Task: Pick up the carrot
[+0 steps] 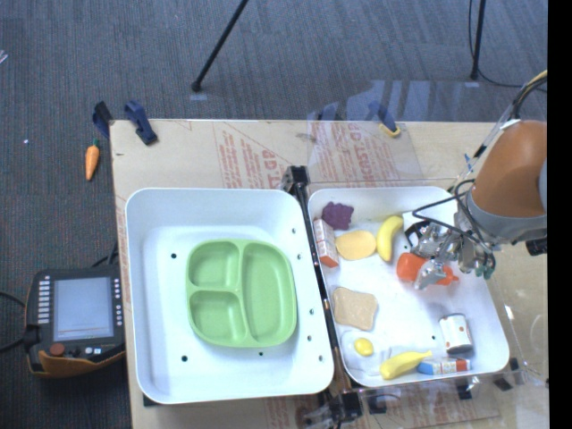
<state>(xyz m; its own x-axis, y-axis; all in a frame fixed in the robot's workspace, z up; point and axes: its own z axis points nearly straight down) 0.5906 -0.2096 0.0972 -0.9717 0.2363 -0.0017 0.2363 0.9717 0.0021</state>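
An orange-red piece, apparently the carrot (408, 267), lies in the right bin (490, 315) near its right-hand middle. My gripper (440, 259) hangs directly over its right end, with metal parts covering part of it; a bit of orange also pokes out beyond the gripper on the right. Whether the piece is gripped or just lying under the gripper is unclear. A second small carrot (91, 161) lies on the dark floor, far left of the bench.
The right bin also holds a purple item (337, 214), a yellow lump (356, 244), a banana (389, 237), a small carton (323, 242), a bread slice (355, 308), a can (456, 333) and a second banana (402, 362). The left bin (152, 239) holds a green divided plate (241, 293).
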